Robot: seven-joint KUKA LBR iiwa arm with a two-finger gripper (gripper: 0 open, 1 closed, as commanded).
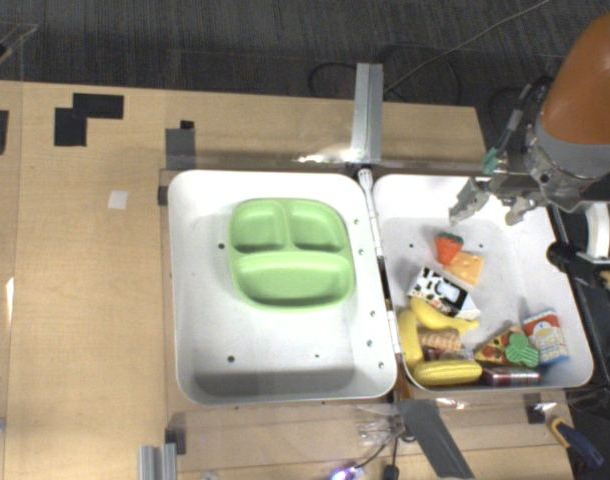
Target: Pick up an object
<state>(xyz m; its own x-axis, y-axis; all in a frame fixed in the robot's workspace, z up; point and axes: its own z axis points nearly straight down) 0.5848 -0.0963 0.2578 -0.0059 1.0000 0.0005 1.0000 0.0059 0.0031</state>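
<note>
Wooden bench point(85, 268), two white bins. Gripper point(493, 204) above right bin point(577, 308), fingers spread, seemingly holding nothing; orange-and-red toy point(457, 258) just below.

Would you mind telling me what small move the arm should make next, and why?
Probably a short descent toward the orange object. The gripper hovers open over the right bin with nothing between its fingers, and that object lies just below it, apart from the crowded pile, so it looks like the easiest pick.

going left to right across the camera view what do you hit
left bin → green divided plate → metal divider between the bins → black and white carton → gripper, its fingers spread above the right bin → small carton by the right wall
</note>
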